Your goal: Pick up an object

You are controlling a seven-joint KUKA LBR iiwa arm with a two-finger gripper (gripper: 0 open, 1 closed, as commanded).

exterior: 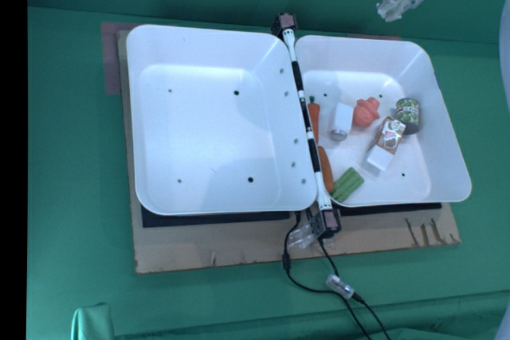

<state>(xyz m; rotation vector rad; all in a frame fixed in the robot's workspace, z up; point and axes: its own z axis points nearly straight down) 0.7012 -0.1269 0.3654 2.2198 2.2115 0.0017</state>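
The green bench point(72, 131) carries two white bins, the left bin point(207, 119) bare of goods and the right bin point(434, 76) holding every candidate: two carrots point(314, 117) along its left wall, a green bundle point(347, 184), a small carton point(386, 144), a white bottle point(341, 122), a red-orange toy point(367, 111) and a can point(408, 115). The hand point(396, 0) hangs above the right bin's far edge, nothing between its fingers, though whether they are spread or pressed together cannot be told. The cluster lies nearer the camera and slightly left of the hand; the carton's long axis runs diagonally.
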